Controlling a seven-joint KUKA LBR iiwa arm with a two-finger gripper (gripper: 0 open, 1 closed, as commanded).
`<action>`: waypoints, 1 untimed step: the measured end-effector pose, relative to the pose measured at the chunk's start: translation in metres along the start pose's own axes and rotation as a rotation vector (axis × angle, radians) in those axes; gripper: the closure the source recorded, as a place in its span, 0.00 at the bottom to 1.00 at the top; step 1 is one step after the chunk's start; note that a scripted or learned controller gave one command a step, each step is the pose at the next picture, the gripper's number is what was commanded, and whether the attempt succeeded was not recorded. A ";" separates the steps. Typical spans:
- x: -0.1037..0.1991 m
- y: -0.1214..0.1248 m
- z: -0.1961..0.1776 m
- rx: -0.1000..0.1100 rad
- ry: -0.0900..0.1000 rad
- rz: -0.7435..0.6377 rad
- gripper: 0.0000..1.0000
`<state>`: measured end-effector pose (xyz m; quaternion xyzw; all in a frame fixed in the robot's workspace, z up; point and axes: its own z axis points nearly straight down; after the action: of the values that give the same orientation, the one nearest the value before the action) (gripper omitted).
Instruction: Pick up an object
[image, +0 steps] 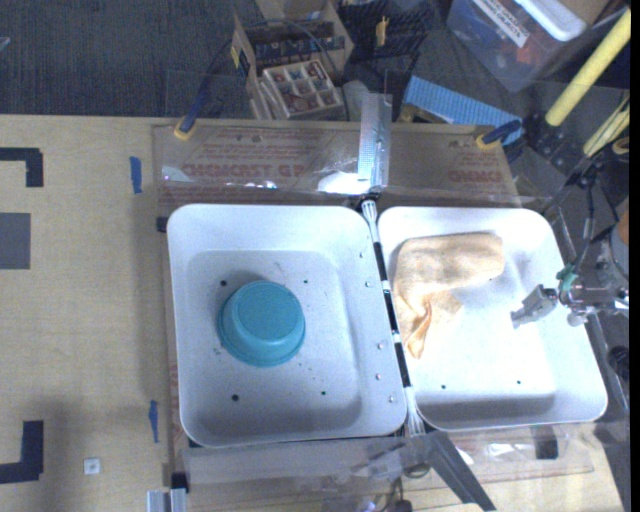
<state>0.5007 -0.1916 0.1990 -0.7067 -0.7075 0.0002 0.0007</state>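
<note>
- I am seeing my gripper (530, 308) reaching in from the right edge of the camera view, hanging over the right part of the right bin (520, 400).
- I cannot tell how it is set; the tip is reading as a small grey shape against the bright white floor, and nothing is showing in its grasp.
- A tan cloth (445, 272) is lying crumpled in the upper left part of that same bin, its bulk stretching along the back wall and a narrower tail trailing down toward the divider between the bins.
- The cloth's lower tip is showing an orange edge, sitting just beside the bin's left wall.
- The gripper and the cloth are staying apart, with bare white floor lying between them.
- In the left bin (200, 240), a teal bowl (262, 322) is sitting upside down a little left of centre, well apart from the walls.
- Dark specks are dotting the left bin's floor around the bowl.
- Both bins are sitting side by side on the pale wooden bench (70, 330), touching along their shared edge.
</note>
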 end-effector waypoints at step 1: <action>-0.005 -0.003 0.021 0.001 0.001 0.019 0.00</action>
<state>0.4979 -0.1967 0.1776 -0.7133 -0.7009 0.0002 0.0011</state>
